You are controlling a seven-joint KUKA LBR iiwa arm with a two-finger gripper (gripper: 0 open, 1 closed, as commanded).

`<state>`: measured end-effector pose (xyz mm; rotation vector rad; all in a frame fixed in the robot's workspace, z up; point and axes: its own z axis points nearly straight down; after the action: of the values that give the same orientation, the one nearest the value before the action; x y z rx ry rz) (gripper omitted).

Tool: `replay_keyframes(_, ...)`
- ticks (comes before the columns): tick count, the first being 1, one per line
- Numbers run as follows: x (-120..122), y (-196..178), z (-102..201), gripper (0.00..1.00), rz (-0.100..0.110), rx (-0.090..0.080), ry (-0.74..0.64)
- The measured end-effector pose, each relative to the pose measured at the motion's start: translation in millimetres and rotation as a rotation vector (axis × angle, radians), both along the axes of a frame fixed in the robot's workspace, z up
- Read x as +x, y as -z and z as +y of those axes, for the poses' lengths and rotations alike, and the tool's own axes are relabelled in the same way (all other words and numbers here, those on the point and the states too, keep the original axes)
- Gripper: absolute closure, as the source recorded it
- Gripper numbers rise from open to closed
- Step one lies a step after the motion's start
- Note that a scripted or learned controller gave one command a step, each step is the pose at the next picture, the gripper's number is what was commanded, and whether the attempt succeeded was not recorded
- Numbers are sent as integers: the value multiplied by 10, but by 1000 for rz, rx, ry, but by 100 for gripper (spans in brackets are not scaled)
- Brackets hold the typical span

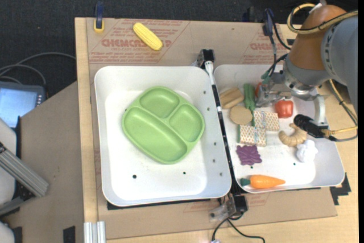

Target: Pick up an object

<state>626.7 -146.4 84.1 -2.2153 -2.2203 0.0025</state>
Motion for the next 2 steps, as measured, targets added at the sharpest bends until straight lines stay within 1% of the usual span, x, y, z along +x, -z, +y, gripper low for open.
replay_keyframes(1,13,-7,-25,0,-4,-3,2)
replay_keyframes(2,399,-11,-25,0,-4,-8,3)
